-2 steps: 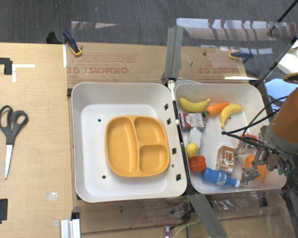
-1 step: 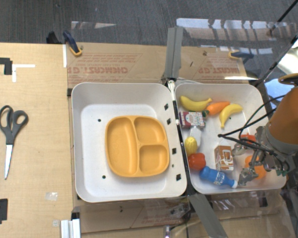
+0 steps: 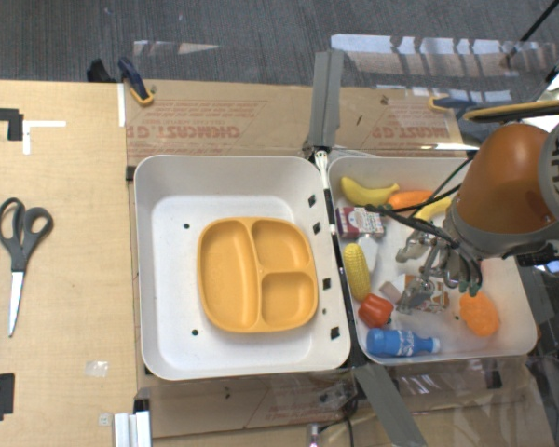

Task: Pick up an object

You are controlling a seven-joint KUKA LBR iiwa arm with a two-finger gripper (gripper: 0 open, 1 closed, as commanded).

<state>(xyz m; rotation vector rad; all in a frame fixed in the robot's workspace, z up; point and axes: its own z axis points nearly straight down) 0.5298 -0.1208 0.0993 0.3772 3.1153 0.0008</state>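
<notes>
Objects for picking lie in the right bin [image 3: 512, 343]: a banana [image 3: 368, 192] at the far left corner, an orange carrot-like piece [image 3: 408, 198] just beside it, a small dark red packet [image 3: 359, 222] below the banana, a corn cob [image 3: 356, 268] along the left wall, a red piece [image 3: 375, 310] near the cob's lower end, a blue bottle [image 3: 401, 344] lying on its side along the near wall, an orange round-ended piece [image 3: 480, 315] toward the right; a small printed item [image 3: 427, 296] sits mid-bin, too small to identify.

End effector [image 3: 438, 270] is low over the middle of the right bin, directly above the printed item, between the corn cob and the orange piece; its metal parts blur together with cables, so cannot tell whether the fingers are spread or pressed together, nor whether anything sits between them.

Arm [image 3: 508, 194] enters from the right, orange band over the bin's far right part, hiding that corner.

Left bin [image 3: 154, 250] touches the right bin along a shared edge; it holds a yellow three-compartment tray [image 3: 256, 276], roughly centred, flat.

On the table [image 3: 56, 343], left of the bins: scissors [image 3: 19, 240], black handles away from camera, well apart from both bins; cardboard sheet [image 3: 214, 119] lies behind the bins.
</notes>
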